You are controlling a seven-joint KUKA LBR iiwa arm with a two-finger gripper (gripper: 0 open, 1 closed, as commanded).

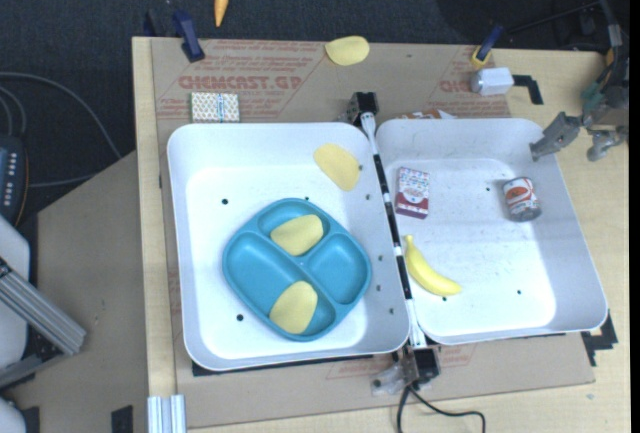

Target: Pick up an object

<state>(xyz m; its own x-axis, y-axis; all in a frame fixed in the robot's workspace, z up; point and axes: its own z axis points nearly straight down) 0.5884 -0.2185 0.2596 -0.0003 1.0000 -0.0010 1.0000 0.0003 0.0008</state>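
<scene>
In the right bin [560, 301] lie a small red and white box [412, 192], a red and silver can [519, 198] on its side, and a yellow banana [430, 273] near the divider. My gripper [576, 140] hovers over the bin's far right corner, up and to the right of the can. It is open, and nothing sits between its grey fingers [552, 135].
The left bin [200, 181] holds a blue divided plate [340, 271] with two yellow pieces [297, 233], plus a loose yellow piece [338, 165]. On the bench beyond the bins are another yellow piece [347, 50], a patterned packet [215, 106], a blue clamp [187, 36] and a white block [493, 80].
</scene>
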